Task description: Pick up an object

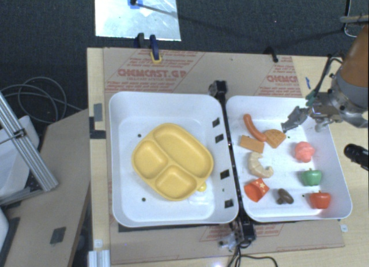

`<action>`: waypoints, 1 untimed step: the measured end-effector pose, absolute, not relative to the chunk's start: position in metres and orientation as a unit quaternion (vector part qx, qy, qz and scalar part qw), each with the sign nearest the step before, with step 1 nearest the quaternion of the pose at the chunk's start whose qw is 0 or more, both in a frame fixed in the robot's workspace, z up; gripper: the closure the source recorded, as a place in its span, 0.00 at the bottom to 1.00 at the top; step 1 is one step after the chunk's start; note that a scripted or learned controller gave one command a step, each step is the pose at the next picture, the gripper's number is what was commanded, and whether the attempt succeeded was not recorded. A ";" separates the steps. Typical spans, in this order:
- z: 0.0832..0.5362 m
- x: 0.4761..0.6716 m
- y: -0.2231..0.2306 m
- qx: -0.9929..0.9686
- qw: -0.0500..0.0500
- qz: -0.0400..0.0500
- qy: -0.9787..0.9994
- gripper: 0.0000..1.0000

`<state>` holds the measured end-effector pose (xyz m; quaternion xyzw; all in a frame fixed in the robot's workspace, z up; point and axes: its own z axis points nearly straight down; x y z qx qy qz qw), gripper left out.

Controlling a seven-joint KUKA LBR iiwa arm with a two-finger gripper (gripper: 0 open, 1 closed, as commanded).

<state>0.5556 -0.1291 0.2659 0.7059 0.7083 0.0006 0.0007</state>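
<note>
Red tomato [319, 200] at bin's near corner; claw [304, 117] spread wide, empty, above right bin [340, 168].

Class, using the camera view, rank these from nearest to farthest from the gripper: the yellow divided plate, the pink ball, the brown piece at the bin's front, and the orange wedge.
1. Orange wedge, just left of the gripper.
2. Pink ball, right bin, toward its right side.
3. Brown piece, right bin's front edge.
4. Yellow divided plate, in the left bin.

Two bins sit side by side on the tabletop [98, 202]. The left bin [124, 145] holds a divided tray [172, 161] at centre. The right bin [334, 173] holds scattered toy foods [262, 165], the tool [300, 117] hanging over its upper part.
</note>
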 end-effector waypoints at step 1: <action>0.438 0.565 -0.071 0.703 0.008 0.008 0.711 0.00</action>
